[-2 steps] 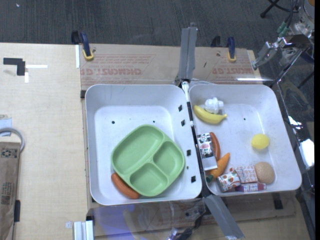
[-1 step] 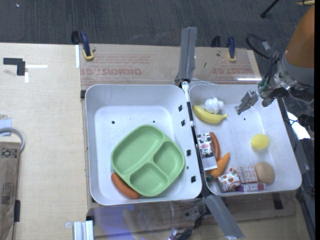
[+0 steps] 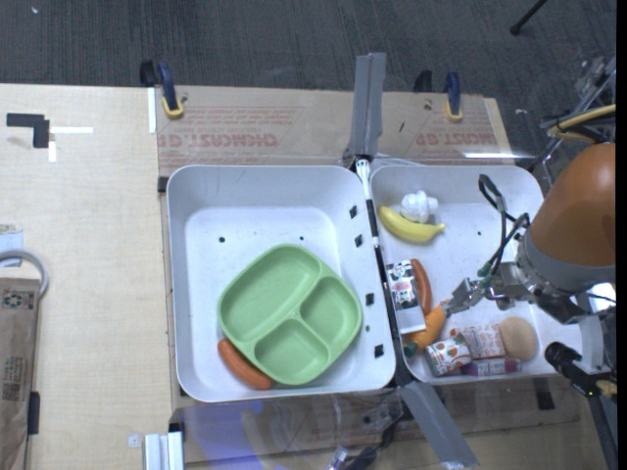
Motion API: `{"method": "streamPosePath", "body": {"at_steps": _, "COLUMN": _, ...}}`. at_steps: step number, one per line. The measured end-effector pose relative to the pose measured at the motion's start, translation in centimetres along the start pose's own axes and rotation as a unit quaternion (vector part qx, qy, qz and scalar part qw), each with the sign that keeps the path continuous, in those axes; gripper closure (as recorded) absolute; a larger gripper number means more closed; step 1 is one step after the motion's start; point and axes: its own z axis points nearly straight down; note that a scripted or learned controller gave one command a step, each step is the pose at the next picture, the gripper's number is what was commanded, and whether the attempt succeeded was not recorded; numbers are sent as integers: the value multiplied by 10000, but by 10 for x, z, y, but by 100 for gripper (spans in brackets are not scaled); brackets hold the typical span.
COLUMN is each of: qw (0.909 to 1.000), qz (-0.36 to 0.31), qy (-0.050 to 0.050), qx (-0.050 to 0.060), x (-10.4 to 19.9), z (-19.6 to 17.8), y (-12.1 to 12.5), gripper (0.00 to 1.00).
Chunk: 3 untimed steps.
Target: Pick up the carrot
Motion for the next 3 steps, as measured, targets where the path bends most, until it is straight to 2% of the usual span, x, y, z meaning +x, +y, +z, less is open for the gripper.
{"method": "streamPosePath", "body": {"at_steps": 1, "qw": 9992, "qz": 407, "qy": -5, "qx": -11, "x": -33, "z": -32, "y": 24, "gripper": 0}}
{"method": "streamPosePath", "body": {"at_steps": 2, "qw": 9942, "qz": 1078, "qy": 1, "qx": 7, "x": 8, "z": 53, "y": 26, "gripper": 0}}
{"method": "streamPosePath", "body": {"at_steps": 3, "qw": 9939, "qz": 1102, "qy": 1, "qx": 15, "x": 7, "z": 44, "y": 26, "gripper": 100}}
